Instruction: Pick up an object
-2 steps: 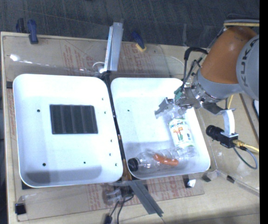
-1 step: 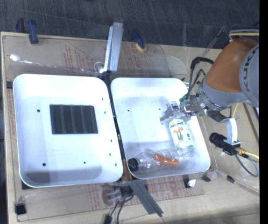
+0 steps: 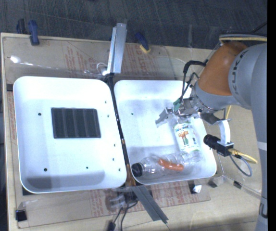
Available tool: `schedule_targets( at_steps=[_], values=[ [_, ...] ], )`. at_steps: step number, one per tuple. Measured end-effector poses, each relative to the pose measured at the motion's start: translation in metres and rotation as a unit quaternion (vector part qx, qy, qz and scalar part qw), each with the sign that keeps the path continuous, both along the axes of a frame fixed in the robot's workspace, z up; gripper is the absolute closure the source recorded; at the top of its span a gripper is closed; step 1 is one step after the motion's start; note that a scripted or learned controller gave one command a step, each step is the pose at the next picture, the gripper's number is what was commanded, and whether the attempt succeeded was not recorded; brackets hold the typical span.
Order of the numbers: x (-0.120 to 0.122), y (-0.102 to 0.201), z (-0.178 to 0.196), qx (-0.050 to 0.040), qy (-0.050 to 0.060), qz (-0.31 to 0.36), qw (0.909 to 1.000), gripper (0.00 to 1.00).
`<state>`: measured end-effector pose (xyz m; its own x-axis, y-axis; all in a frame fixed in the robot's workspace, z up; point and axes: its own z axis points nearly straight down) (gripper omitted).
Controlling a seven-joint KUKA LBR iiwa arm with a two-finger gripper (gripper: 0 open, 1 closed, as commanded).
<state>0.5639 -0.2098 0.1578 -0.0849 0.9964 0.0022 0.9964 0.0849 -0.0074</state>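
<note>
A grey arm (image 3: 246, 81) with an orange band reaches in from the right over the right-hand bin (image 3: 143, 97), its gripper (image 3: 169, 115) hanging above the bin's middle, towards the far right wall; whether the claw is spread or closed cannot be told from this angle. Just below the gripper a white bottle (image 3: 187, 137) with a green and orange label lies flat, its long axis running roughly from the far side to the near side of the bin, close along the right wall. Beside its near end a clear plastic bottle (image 3: 164, 164) lies across the bin's near edge, long axis left to right, black cap pointing left towards the corner by the divider, an orange piece showing inside it. Both bottles crowd the near right corner, hemmed by walls on two sides, while the bin's left and far portions lie open. The left-hand bin (image 3: 32, 129) carries a dark ribbed rectangle (image 3: 75, 122) on its floor. Two blue clamps (image 3: 33, 32) grip the bench's far edge
</note>
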Motion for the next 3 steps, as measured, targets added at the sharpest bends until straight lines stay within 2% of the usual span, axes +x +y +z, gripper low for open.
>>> schedule_targets(
  at_steps=[1, 2, 3],
  values=[
    [-0.004, 0.000, 0.029, -0.0005, -0.003, 0.024, 0.9997, 0.00],
    [-0.002, 0.001, 0.011, 0.0002, -0.001, 0.041, 0.9992, 0.00],
    [-0.003, 0.001, 0.018, -0.0005, -0.003, 0.065, 0.9979, 0.00]
  ],
)
